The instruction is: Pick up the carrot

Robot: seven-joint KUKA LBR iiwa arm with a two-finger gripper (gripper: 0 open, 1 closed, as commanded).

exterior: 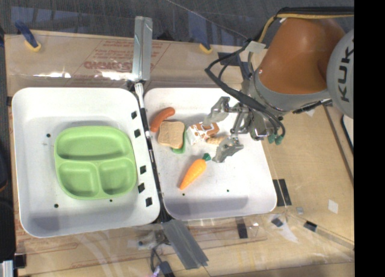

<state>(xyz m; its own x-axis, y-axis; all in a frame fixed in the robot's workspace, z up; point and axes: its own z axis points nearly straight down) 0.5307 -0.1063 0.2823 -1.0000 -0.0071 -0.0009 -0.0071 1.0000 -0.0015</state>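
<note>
The orange carrot (192, 174) with a green stem end lies in the right bin (258, 176), near its middle front, pointing down-left. My gripper (224, 130) hangs over the same bin, up and to the right of the carrot. It is open, with one finger (218, 110) towards the back and the other finger (229, 149) just right of the carrot's stem end. Nothing sits between the fingers.
A small orange-and-white toy (204, 131) lies just left of the gripper. A slice of bread (171, 134) and a sausage (161, 118) rest near the right bin's left wall. The left bin (30, 119) holds a green compartment plate (94, 161).
</note>
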